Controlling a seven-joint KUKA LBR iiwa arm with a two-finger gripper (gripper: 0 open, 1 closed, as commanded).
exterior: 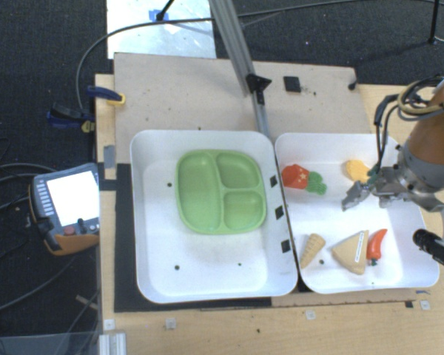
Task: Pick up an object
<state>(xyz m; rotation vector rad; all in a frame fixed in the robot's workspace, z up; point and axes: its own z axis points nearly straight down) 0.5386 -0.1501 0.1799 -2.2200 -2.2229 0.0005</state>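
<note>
Your bench carries two white bins side by side; the left bin (155, 272) holds a green divided plate (220, 191), the right bin (311, 148) the toys, so picking happens there. The gripper (359, 195) hovers above bare floor between the yellow piece (357, 170) and the sandwich wedge (351, 253), fingers slightly parted, gripping nothing.

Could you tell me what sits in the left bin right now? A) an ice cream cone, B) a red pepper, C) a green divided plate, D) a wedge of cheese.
C: the green divided plate lies alone in the left bin, while the toy foods are all in the right bin.
</note>
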